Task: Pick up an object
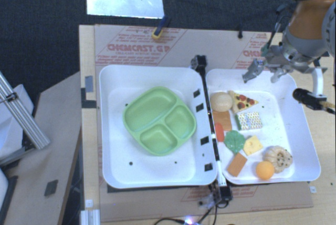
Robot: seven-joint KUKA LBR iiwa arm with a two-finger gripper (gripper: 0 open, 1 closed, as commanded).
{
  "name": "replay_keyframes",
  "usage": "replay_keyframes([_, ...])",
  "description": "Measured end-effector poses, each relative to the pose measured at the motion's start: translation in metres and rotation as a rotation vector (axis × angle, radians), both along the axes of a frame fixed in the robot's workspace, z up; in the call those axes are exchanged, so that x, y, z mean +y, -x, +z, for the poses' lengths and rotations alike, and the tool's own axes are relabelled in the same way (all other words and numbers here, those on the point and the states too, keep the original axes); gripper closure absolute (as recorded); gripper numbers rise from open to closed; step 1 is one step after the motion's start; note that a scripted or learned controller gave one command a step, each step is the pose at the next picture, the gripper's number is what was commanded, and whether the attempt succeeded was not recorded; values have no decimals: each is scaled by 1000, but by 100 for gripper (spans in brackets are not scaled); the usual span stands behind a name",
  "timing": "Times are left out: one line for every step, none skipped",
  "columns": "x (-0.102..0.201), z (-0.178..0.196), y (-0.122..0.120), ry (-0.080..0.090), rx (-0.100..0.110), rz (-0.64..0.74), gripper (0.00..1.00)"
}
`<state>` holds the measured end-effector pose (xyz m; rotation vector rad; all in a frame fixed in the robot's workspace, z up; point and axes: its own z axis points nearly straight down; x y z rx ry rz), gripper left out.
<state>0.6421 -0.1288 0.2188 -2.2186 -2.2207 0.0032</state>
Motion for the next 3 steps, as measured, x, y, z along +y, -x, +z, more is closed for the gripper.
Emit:
replay_keyframes([-1, -42, 2, 0, -2, 0, 0])
replay_keyframes([4, -92, 11, 0, -1, 0, 0])
replay_keyframes([-1, -115, 6, 12, -24, -3, 0])
